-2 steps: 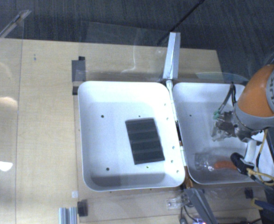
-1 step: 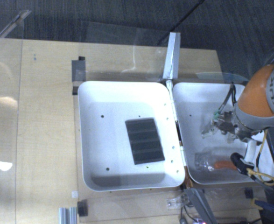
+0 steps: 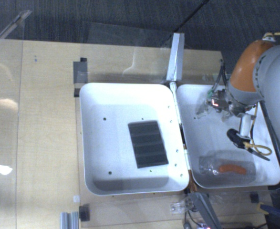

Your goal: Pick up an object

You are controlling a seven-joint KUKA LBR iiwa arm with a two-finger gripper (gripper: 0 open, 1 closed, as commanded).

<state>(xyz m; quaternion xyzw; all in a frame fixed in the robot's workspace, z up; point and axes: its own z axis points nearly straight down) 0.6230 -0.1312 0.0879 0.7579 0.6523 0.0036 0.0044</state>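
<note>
A black ribbed rectangular pad (image 3: 148, 143) lies flat in the middle of the left bin (image 3: 97, 99). In the right bin (image 3: 190, 97), near its front edge, lies a clear plastic packet (image 3: 225, 167) with an orange piece inside. My gripper (image 3: 211, 104) hangs over the back part of the right bin, well behind the packet and to the right of the pad. A small pale, glassy shape sits at its tip, too blurred to tell what it is.
The grey arm with its orange band (image 3: 247, 73) covers the right bin's back right corner. A metal post (image 3: 175, 56) stands behind the gap between the bins. The wooden bench (image 3: 35, 128) stretches to the left.
</note>
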